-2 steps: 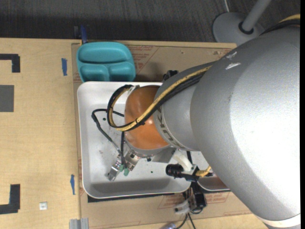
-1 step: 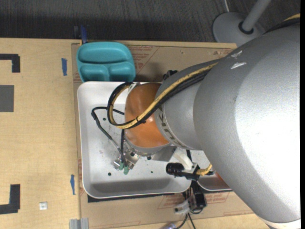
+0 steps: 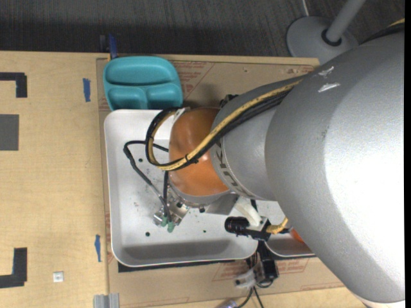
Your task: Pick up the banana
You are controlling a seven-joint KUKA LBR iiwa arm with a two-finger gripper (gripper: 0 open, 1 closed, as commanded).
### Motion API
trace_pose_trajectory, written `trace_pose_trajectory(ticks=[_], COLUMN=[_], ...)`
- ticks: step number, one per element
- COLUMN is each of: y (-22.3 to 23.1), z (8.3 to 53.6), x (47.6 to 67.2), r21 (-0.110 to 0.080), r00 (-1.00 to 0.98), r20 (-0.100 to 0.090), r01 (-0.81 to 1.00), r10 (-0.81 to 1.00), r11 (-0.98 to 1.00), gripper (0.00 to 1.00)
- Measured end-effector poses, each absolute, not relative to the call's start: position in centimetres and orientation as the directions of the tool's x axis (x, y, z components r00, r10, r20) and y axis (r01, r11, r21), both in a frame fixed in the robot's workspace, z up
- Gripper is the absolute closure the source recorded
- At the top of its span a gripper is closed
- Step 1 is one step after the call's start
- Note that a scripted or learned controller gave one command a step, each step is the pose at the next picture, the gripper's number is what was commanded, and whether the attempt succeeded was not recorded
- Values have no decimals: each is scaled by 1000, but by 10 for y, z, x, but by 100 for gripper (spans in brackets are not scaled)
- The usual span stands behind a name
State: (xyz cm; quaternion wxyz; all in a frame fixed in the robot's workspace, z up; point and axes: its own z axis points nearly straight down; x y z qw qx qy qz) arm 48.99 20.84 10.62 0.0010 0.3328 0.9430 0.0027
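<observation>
Locate the gripper (image 3: 168,220) low over the floor of the left white bin (image 3: 119,172), near the bin's front edge and about midway along it. From this view you cannot tell whether the gripper is open or closed, and nothing is seen held in it. Its tip carries a small green part and sits at or just above the bin floor; contact cannot be confirmed.

Note the dark specks scattered on the bin floor around the gripper. Black and yellow cables (image 3: 151,153) loop from the wrist across the middle of the bin toward its left edge. Above the gripper, the orange band (image 3: 192,153) and the grey arm (image 3: 334,172) cover the right half of this bin and nearly all of the right white bin (image 3: 289,252), of which a strip of the front rim is exposed. A small orange item (image 3: 297,236) shows at that rim against the arm; you cannot identify it.

You cannot tell where the banana lies, since the arm screens most of both bins.

Count the surrounding items: two white bins; one teal divided tray (image 3: 142,85) touching the far edge of the left bin at its left corner; two blue tape strips (image 3: 87,90) on the bench (image 3: 51,185) beside the bin's left edge.
</observation>
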Motion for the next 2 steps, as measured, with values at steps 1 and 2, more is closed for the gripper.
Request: trace_pose_trajectory(ticks=[1, 2], y=[209, 209], z=[116, 126], x=[490, 491], r21=[8, 11], r00=[-778, -778], r20=[-1, -3], r01=[628, 628], r10=[628, 628], r11=[778, 778], gripper=[100, 100])
